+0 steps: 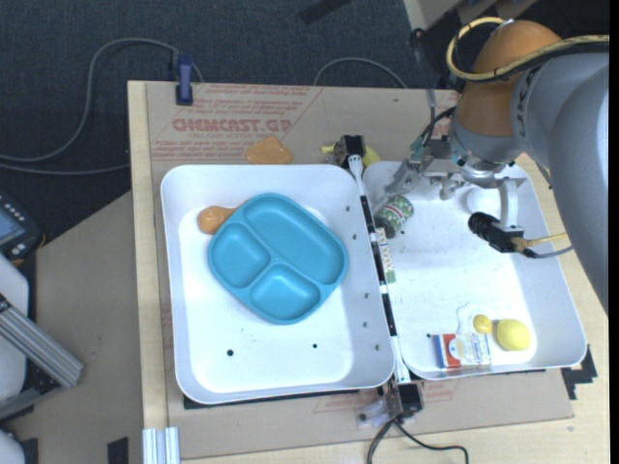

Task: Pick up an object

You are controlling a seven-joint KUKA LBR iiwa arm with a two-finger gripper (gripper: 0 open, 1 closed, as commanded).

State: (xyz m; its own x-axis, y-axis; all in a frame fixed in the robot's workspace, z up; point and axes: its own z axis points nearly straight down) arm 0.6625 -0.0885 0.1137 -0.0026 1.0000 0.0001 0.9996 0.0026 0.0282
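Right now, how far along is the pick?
Nothing looks picked yet. The claw sits low at the right bin's far corner, beside the small green can; whether it grips is unclear. Lifting remains. The yellow ball and small box lie near the front edge.

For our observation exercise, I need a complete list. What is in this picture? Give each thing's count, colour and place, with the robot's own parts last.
left bin: one, white, on the bench
right bin: one, white, beside the left bin
divided plate: one, blue, middle of left bin
orange object: one, left bin, at the plate's far left edge
green-silver object: one, right bin, far left side
yellow round object: one, right bin, near right corner
small box: one, red, white and blue, right bin, near edge
orange lump: one, on the bench behind left bin
arm: one, grey with orange band, from the right
gripper: one, over right bin's far end
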